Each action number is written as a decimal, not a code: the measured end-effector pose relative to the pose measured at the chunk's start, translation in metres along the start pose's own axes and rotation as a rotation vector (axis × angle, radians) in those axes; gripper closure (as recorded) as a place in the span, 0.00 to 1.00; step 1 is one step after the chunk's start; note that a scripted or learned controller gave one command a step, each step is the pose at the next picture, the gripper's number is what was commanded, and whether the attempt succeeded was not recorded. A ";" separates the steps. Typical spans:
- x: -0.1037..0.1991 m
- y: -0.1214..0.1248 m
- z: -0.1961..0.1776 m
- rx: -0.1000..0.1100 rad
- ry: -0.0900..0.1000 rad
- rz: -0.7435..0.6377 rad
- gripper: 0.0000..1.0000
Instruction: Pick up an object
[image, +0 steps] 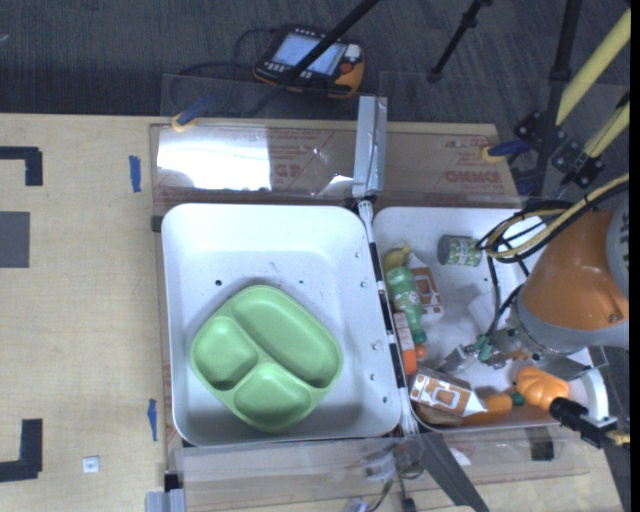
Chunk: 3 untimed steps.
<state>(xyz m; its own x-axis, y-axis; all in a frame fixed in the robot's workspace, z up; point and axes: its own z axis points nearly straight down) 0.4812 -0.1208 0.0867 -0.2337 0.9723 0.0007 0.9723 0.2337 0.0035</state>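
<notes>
From my remote station, I watch the arm (575, 285) reach down into the right bin (480, 225), its gripper (487, 348) low among cluttered items beside a green bottle (403, 290) and orange toy (540, 385); the left bin (200, 235) holds a green divided plate (265, 355).

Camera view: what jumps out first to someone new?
The green divided plate lying alone in the left bin draws the eye first. Next comes the arm's orange band at the right edge, above the right bin, with the end effector down among clutter there. That clutter includes a green bottle by the divider, a small can near the back, and an orange toy near the front.
</notes>
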 end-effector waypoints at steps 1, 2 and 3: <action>0.000 0.062 0.000 -0.004 -0.004 -0.011 0.00; -0.006 0.098 0.001 0.000 -0.004 -0.126 0.00; -0.020 0.132 0.006 0.110 0.048 -0.131 0.00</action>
<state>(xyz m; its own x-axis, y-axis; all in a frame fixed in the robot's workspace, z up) 0.6138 -0.1093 0.0811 -0.3558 0.9329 0.0551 0.9274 0.3597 -0.1025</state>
